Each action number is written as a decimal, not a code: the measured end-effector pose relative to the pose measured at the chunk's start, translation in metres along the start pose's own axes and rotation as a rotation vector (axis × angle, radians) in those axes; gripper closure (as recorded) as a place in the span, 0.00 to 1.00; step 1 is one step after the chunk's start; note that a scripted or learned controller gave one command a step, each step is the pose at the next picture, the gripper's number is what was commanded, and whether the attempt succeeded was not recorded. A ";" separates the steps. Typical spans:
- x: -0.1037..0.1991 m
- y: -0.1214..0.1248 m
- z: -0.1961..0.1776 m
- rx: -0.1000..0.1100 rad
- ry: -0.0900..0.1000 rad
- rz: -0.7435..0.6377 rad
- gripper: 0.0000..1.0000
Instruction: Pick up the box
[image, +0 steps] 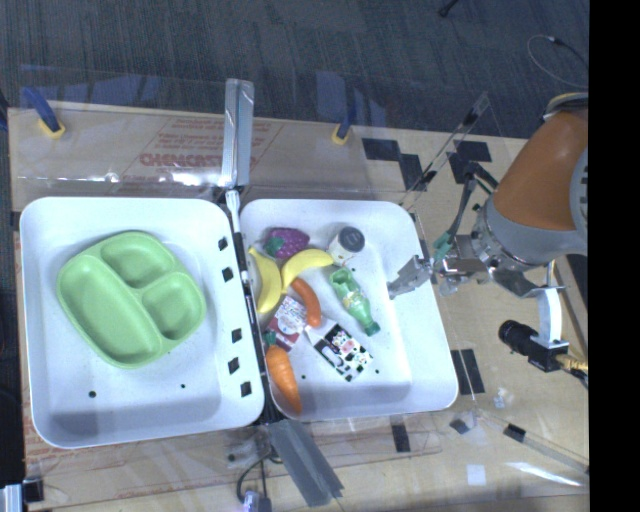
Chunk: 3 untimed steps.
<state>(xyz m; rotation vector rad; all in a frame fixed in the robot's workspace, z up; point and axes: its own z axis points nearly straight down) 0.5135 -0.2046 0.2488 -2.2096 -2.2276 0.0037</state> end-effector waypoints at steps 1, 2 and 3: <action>0.008 -0.006 -0.011 -0.003 -0.002 0.107 0.00; 0.008 -0.006 -0.020 -0.003 -0.002 0.101 1.00; 0.092 0.005 -0.194 -0.005 -0.001 0.325 1.00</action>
